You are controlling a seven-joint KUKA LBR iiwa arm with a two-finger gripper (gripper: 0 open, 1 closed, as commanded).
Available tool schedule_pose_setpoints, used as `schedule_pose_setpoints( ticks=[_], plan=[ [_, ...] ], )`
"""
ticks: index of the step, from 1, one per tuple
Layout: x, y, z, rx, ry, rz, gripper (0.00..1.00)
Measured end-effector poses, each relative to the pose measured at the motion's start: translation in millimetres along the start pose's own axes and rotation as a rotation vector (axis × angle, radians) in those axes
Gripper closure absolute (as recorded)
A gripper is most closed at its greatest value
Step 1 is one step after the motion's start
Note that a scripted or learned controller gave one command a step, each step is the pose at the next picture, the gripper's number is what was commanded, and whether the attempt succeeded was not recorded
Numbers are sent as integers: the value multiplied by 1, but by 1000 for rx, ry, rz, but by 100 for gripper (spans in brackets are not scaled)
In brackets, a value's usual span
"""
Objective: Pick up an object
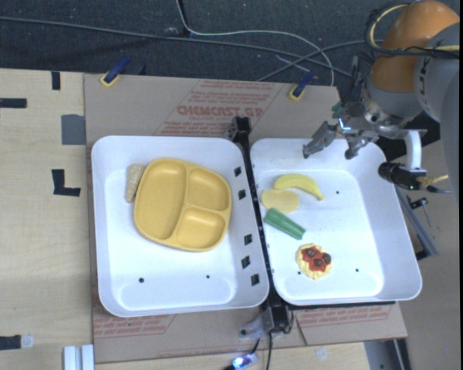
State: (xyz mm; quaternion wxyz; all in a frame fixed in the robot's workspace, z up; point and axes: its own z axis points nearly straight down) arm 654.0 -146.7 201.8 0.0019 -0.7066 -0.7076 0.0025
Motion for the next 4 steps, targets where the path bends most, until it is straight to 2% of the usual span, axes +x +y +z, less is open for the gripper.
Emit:
schedule_pose_setpoints(
  ticks=[1,2,3,4],
  plan=[
    [-8,-4,49,1,0,1,0],
    [-5,7,104,-16,1,2,0],
    [-4,5,95,-8,0,-3,100],
    [5,12,45,-10,1,-1,100]
  ],
)
